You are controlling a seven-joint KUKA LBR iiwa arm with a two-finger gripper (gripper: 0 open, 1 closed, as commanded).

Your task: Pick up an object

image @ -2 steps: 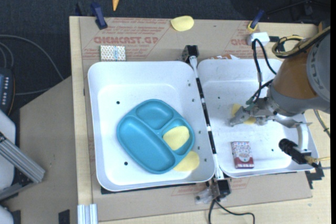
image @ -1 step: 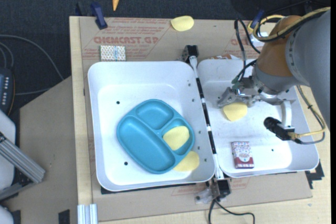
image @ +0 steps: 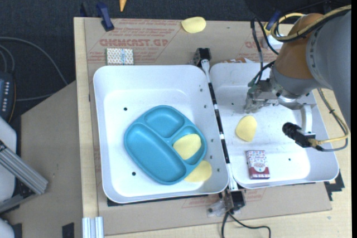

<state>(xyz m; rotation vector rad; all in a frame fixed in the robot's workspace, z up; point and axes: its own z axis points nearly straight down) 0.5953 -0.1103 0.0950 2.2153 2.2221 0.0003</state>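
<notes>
**Gripper poised over a yellow piece in the right bin**

The gripper [image: 254, 102] is seen low in the right bin [image: 279, 173], just above a rounded yellow piece [image: 246, 128]. Whether its jaws are open or closed cannot be told from this slant, and nothing is seen held.

The yellow piece is judged light, smooth and probably a little slippery; it would best be taken across its narrower width, near the middle. A small red-and-white packet [image: 257, 164] lies flat nearby, apart from it, and is judged harder to take hold of.

The bin floor is smooth, white and shallow, with room around the piece. In the left bin [image: 111, 97], a blue divided plate [image: 156, 147] bears another yellow piece [image: 187, 145], and a third [image: 199, 172] is tucked at its edge.
</notes>
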